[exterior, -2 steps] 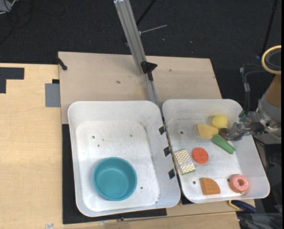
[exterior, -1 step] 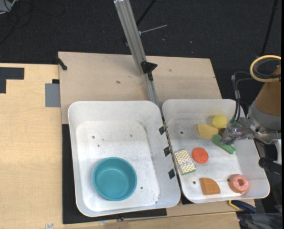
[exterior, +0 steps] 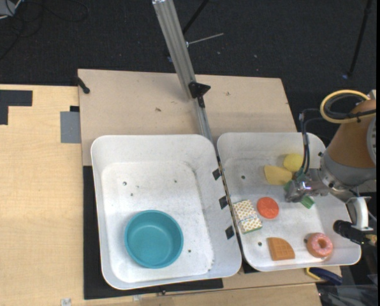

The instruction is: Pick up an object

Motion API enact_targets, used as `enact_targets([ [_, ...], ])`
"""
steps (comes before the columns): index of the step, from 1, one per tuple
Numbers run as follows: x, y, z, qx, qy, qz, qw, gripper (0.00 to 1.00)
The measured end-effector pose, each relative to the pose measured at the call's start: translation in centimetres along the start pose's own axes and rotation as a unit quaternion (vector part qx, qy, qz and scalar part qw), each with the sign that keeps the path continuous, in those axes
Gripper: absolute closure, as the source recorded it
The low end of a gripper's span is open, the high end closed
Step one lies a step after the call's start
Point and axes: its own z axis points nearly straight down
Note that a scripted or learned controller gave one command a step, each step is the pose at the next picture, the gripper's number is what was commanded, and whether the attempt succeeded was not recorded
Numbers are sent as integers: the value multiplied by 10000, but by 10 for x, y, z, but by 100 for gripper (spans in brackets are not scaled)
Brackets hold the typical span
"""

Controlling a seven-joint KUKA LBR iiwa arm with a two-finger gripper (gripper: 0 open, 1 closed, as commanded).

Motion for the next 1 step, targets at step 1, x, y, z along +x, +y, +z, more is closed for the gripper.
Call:
enact_targets([
  [1,0,1,-12,-15,-5,1,10000,100],
])
